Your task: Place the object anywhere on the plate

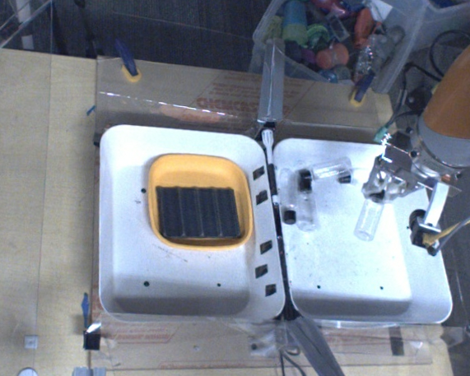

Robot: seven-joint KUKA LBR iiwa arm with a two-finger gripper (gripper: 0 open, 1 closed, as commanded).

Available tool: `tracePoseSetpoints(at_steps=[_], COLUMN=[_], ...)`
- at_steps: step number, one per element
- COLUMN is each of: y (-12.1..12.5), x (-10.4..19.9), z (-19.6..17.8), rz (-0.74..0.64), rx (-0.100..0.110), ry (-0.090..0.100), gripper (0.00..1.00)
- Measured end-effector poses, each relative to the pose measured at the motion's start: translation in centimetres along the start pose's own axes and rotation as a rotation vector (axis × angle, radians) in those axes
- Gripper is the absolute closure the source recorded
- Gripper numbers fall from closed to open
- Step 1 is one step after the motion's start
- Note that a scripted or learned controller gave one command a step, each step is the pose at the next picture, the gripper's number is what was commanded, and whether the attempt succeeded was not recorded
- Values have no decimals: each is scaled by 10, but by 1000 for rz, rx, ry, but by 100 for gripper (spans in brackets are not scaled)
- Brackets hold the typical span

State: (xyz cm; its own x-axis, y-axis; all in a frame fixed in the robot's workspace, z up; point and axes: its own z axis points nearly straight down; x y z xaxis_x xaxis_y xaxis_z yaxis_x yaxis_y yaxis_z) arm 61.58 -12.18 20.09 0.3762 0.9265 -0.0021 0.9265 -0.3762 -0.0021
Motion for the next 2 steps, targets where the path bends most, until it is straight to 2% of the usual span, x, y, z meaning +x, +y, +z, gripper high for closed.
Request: tracePoseSetpoints(at_steps=[1, 2], y=[0, 36], x=[0, -44], z=[0, 7], rz=[0, 46], rx=[0, -3], ry=[0, 1], gripper=[0, 0])
